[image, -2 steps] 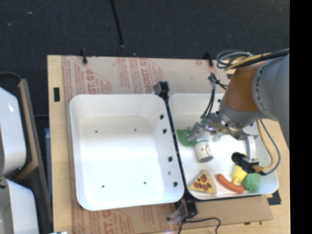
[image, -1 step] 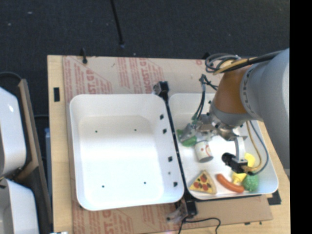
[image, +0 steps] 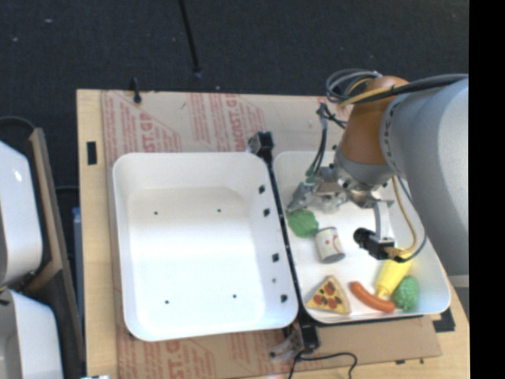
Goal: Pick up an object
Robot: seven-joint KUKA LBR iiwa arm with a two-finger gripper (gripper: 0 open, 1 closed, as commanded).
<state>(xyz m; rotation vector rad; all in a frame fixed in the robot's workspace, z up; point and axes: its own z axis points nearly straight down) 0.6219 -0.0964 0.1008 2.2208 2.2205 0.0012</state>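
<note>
While the grey arm (image: 426, 133) reaches over the right bin (image: 430, 310), its end effector (image: 304, 200) sits low at that bin's upper left, just above a green leafy toy (image: 302, 223); whether it is spread or pinched together, I cannot tell. Right of the green toy lies a small white can (image: 329, 244). Below the can sits a pizza slice (image: 329, 297), with a red sausage (image: 371, 297) beside it, then a yellow piece (image: 392, 275) and a green broccoli (image: 407, 293) toward the bin's lower right corner. Left of the green toy, across the divider, is the left bin (image: 126, 188) on the surface (image: 181, 121).
</note>
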